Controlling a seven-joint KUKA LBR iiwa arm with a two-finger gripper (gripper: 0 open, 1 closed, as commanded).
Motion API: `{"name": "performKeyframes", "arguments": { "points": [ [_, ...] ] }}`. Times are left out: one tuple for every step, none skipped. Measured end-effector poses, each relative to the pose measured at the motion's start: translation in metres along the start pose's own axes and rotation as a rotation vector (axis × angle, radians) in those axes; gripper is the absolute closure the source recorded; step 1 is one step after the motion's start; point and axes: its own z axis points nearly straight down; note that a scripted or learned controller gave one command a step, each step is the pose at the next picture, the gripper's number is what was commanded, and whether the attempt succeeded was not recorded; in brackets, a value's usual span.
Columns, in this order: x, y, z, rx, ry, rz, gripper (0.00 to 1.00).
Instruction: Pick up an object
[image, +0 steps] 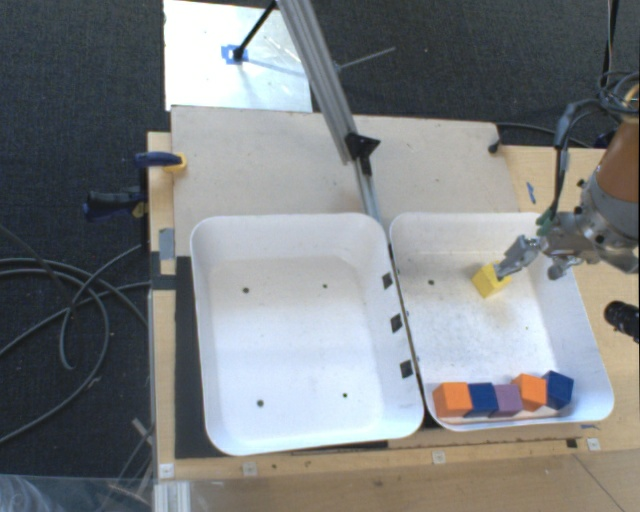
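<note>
A small yellow block (490, 281) lies tilted on the floor of the right bin (450, 330), in its upper middle. My gripper (535, 261) hangs over the bin's right side, reaching in from the right edge. Its two fingers stand apart, so it is open. The left fingertip (514, 258) is just above and to the right of the yellow block, which lies beside that finger and not between the two. Along the bin's front wall sits a row of blocks: orange (455, 398), blue (482, 398), purple (508, 399), orange (531, 390) and blue (559, 388).
The left bin (290, 330) lies beside the right one. A slanted metal pole (330, 90) runs from the top down to the divide between the bins. Clamps (140, 180) and cables (70, 300) lie off the bench at the left.
</note>
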Motion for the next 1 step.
{"name": "performKeyframes", "arguments": {
  "points": [
    [-0.0513,0.0418,0.0901,0.005,-0.002,0.004,0.0]
  ]
}}
